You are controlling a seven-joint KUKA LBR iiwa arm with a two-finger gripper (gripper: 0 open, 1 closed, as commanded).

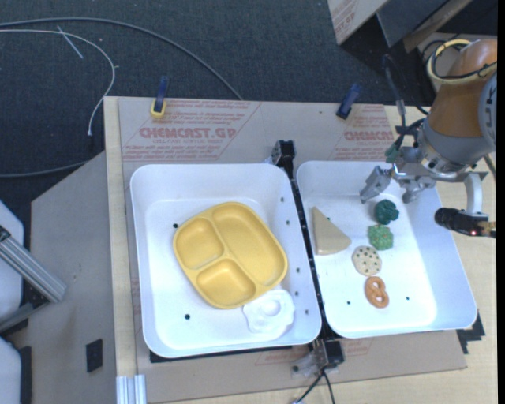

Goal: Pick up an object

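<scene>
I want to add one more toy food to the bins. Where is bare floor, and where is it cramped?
Right bin: bare floor near the front, below the pretzel, and down the right side. Cramped mid-bin, where the cheese wedge, cookie and two green pieces cluster under the claw. Left bin: the yellow tray leaves just margins.

Arm point(461, 95) cut off by the right edge and upper right corner, its base out of frame; gripper point(392, 188) seen from above, fingertips small and partly merged with the wrist housing, so the gap between them cannot be read; dark green piece point(386, 211) just below it, possibly broccoli, too small to be sure; fried egg point(268, 312) white on the white left bin point(150, 237), outline faint; metal rail point(28, 264) clipped at the left edge; cardboard box point(355, 16) clipped at the top.
</scene>
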